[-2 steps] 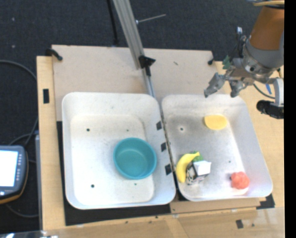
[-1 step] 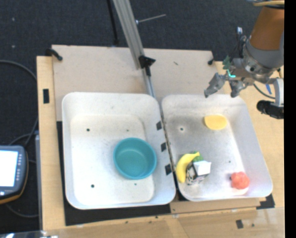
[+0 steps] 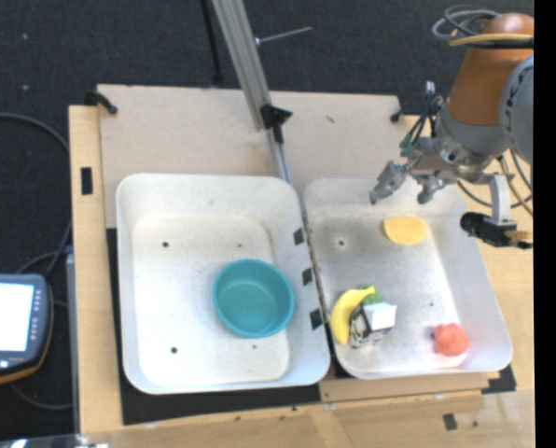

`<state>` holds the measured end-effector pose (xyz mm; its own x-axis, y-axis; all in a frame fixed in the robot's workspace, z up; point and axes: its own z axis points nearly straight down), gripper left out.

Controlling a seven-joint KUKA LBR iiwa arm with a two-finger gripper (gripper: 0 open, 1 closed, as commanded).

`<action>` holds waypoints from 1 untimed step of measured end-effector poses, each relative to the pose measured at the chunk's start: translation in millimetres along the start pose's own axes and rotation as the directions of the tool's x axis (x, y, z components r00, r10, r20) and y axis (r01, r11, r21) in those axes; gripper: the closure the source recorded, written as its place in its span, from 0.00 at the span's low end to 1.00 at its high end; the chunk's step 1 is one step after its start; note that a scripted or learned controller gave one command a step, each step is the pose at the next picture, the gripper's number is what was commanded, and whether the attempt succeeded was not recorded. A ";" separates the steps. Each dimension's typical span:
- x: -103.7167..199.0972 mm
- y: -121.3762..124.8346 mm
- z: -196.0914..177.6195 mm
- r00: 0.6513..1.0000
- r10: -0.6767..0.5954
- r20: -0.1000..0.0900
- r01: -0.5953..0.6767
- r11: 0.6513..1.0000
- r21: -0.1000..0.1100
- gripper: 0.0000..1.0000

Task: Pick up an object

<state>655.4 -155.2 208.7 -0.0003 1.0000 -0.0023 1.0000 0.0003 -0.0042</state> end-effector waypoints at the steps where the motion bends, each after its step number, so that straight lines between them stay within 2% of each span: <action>1: -8.1 -1.7 61.1 1.000 0.002 0.000 -0.002 1.000 0.001 0.00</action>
